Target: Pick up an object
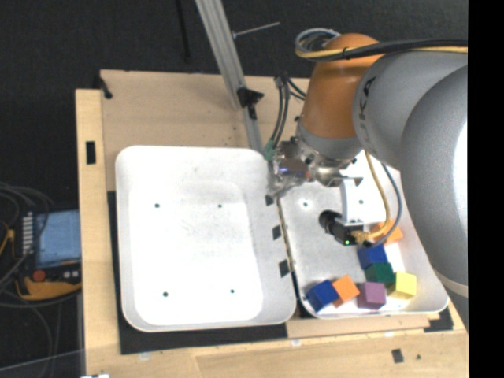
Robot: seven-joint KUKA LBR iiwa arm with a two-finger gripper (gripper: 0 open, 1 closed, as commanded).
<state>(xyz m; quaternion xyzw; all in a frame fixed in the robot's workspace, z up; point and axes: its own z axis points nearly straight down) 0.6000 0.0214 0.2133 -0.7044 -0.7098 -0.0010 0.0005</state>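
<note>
Camera view: looking down at a slant on both bins; I report from this one feed.
Task things: a cluster of small cubes at the near end of the right bin (pixel 309 211); any one would serve as the object.
Front row: blue cube (pixel 323 294), orange cube (pixel 345 288) touching it, purple cube (pixel 372 294), then yellow cube (pixel 405 284) by the rim.
Behind them: green cube (pixel 383 272), and a second blue cube (pixel 372 256) just beyond it, close under the arm's fittings.
Claw position: the claw (pixel 282 173) is at the far left corner of the right bin, by the edge shared with the left bin (pixel 197 235), well apart from the cubes.
Claw state: I cannot tell whether it is wide or narrow; the wrist hides the working end. I see nothing held in it.
Left bin: white floor with a few dark dots.
Surface: pale surface (pixel 173 109) carrying both bins side by side.
Progress: in my judgement nothing is picked up yet; every cube lies in the bin.
Remaining: bring the claw over one cube, descend, close, lift. The packed row looks awkward; the blue cube at its left end offers the freest approach.
</note>
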